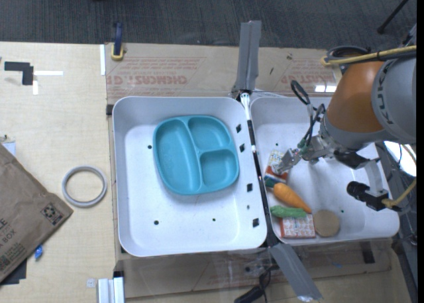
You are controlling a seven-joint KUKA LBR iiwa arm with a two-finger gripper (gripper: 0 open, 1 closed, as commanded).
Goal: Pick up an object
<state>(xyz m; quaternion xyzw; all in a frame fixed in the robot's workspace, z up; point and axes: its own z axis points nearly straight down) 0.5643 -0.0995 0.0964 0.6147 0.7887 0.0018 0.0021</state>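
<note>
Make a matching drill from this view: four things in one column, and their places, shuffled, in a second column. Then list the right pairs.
Things:
1. blue divided plate
2. carrot
3. tape ring
4. round brown disc

Places:
A. on the bench, left of both bins
B. front corner of the right bin
C. middle of the left bin
D. in the right bin, near the divider between the bins, just behind a green item

Pairs: 1-C, 2-D, 3-A, 4-B

Orange carrot (289,194), green pod (289,211), tan disc (326,223) in right bin (344,235).
</note>
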